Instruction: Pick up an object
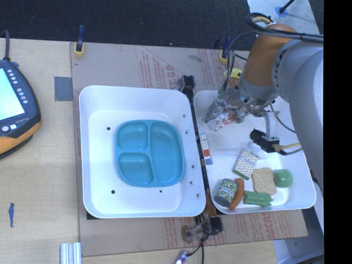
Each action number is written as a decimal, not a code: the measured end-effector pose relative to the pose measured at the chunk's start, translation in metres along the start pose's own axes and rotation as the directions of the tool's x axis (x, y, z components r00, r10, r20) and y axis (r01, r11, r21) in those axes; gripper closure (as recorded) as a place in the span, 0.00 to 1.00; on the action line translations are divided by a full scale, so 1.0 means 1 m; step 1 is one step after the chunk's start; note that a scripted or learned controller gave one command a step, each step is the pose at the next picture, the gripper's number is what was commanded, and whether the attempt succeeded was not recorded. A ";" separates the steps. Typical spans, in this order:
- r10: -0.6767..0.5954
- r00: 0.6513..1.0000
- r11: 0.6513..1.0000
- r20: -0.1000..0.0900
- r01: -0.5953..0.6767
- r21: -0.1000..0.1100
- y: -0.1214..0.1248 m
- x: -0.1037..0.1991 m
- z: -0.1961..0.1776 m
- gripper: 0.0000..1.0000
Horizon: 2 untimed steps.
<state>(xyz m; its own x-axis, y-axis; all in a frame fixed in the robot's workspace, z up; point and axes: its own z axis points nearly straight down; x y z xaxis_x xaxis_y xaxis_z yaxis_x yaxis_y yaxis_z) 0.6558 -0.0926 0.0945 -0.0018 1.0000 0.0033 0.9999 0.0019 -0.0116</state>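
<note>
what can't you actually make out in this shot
- Gripper, camera view: small and tangled with cables, so open or shut, and whether it holds anything, is unclear.
- Far right corner of the right bin: hidden under the arm.
- Can label: too small to read.
- Sausage: its lower end tucks beside the can; touching or not is unclear.

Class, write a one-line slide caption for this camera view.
End effector hovers at the right bin's far end; blue divided plate sits in the left bin.
</note>
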 end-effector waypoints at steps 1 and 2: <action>0.000 1.000 1.000 -0.004 0.000 0.019 -0.003 -0.001 -0.008 1.00; -0.004 1.000 1.000 0.001 0.004 -0.010 0.000 0.115 -0.098 1.00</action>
<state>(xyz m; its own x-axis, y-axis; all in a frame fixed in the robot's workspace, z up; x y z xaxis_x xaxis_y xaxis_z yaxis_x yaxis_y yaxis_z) 0.6568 0.0225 0.1931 -0.0056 1.0000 0.0023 1.0000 0.0056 -0.0013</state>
